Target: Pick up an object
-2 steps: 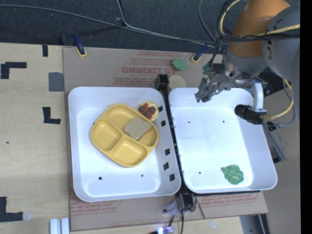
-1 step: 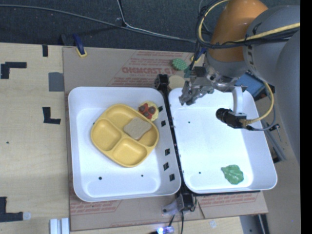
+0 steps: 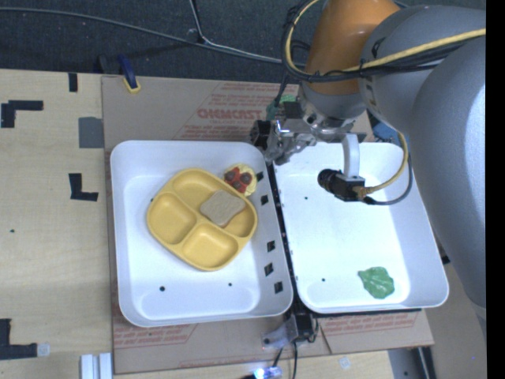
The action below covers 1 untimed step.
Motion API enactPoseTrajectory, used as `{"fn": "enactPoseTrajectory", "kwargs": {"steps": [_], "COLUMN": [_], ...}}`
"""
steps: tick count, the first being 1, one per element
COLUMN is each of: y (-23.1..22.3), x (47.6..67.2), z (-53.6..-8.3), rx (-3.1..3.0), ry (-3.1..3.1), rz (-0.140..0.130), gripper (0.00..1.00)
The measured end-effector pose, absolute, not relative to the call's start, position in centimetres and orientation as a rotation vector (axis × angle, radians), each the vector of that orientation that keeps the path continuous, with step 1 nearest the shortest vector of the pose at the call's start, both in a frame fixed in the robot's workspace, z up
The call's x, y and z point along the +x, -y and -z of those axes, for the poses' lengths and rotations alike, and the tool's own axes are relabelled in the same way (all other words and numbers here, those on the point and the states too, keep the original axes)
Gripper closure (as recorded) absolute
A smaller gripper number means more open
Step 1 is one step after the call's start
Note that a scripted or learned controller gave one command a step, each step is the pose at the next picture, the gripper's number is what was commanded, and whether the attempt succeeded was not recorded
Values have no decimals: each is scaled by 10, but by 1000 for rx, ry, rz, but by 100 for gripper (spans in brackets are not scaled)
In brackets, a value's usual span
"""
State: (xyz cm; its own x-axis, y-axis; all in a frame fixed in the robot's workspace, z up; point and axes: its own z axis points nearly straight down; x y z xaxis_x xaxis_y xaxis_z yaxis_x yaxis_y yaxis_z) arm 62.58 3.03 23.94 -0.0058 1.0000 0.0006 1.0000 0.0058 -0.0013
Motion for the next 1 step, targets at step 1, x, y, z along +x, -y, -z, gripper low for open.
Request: {"fn": "enactPoseTrajectory", "kwargs": {"steps": [1], "y": [-80], "x": [624], "z": [-243], "rx": [-2213], "ry": [2227], "rz": [0], "gripper": [100]}}
